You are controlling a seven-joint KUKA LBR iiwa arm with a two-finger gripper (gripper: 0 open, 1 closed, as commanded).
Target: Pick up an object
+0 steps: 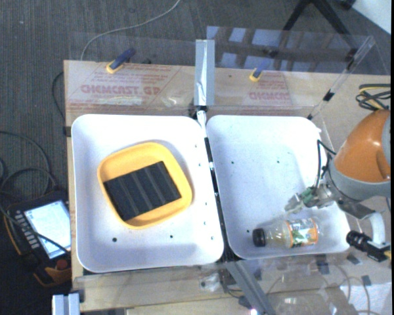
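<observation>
Near the right bin's (262, 149) front right corner lies a small clear bottle (287, 234) on its side, black cap toward the left bin (92, 149), its label unreadable. Just above it, by the right rim, hangs the gripper (308, 198); its grip state cannot be told. Reddish "CHEMCAST" lettering (118, 89) marks the board behind the left bin, which carries a yellow dish holding a black slab (144, 189).
</observation>
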